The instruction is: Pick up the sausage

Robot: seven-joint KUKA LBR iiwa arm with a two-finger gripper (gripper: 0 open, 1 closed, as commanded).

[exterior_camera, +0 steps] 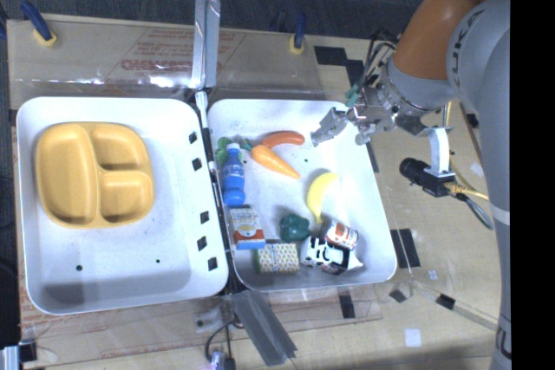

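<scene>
Camera view: we see the small reddish-orange plastic sausage (283,138) lying near the back of the right white bin (375,186), its left end just beside the orange toy carrot (275,160).
Gripper: we place the grey two-finger gripper (332,126) above the bin's back right; we cannot tell its opening.
Handling: we judge it light, stiff and slippery.
Hold: we would pinch its middle, across the short width.
</scene>
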